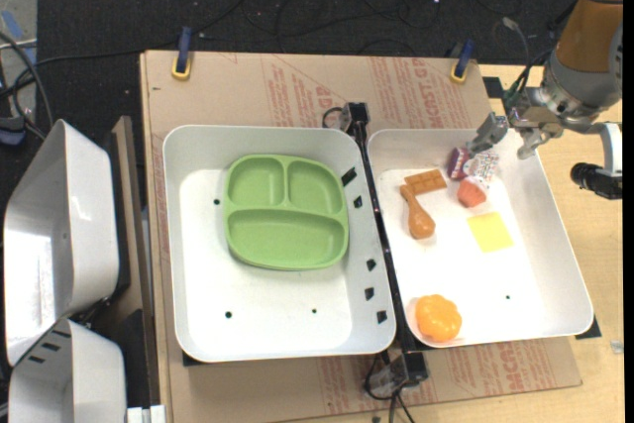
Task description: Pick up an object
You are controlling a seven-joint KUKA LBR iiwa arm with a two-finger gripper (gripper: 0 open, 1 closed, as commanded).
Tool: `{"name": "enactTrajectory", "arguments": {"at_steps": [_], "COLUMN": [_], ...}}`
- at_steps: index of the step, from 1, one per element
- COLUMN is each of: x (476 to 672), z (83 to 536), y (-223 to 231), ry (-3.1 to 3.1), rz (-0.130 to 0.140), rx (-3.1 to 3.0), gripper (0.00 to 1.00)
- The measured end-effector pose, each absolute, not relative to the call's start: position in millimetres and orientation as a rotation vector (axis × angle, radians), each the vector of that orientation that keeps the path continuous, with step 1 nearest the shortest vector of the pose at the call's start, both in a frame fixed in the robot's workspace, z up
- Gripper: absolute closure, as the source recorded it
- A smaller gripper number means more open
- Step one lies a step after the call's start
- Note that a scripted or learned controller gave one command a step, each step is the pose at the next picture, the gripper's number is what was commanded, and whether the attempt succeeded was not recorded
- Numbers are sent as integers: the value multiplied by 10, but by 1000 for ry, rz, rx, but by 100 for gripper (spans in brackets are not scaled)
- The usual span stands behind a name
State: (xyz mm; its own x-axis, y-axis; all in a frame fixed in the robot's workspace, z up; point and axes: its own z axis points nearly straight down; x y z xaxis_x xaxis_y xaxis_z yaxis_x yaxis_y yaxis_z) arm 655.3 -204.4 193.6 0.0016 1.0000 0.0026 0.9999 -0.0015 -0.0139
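**Inspector:** Objects for picking lie in the right bin (555, 243): a small purple-and-white packet (470, 163) near the far rim, a red block (473, 194) just beside it, a brown wafer (425, 181), an orange drumstick-shaped toy (418, 212), a flat yellow square (490, 233) and an orange round fruit (438, 317) at the near rim.

**Clerk:** And the gripper (509, 137)?

**Inspector:** It hangs over the far right corner of that bin, just beside the packet. Its fingers (489, 133) stand apart, released, with nothing between them.

**Clerk:** Step in hand?

**Inspector:** By my judgement, the approach. No grasp is made yet. The packet looks the nearest candidate.

**Clerk:** What does the next move call for?

**Inspector:** Descent over one piece with the fingers straddling its narrow side. The packet touches or nearly touches the red block, so a clean close may be hard there.

**Clerk:** Orientation of the pieces?

**Inspector:** The packet's long axis runs slantwise, from far left to near right. The drumstick toy runs roughly far to near, thick end nearer. The left bin (198, 312) carries a green divided plate (287, 213).
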Motion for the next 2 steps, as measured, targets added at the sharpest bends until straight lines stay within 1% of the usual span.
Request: {"name": "enactTrajectory", "arguments": {"at_steps": [1, 2], "x": [6586, 6541], "z": [2036, 1561], "y": [-2037, -2110], "ry": [-2224, -2218], "rz": [0, 4], "rx": [-2220, -2222], "gripper": [0, 0]}}
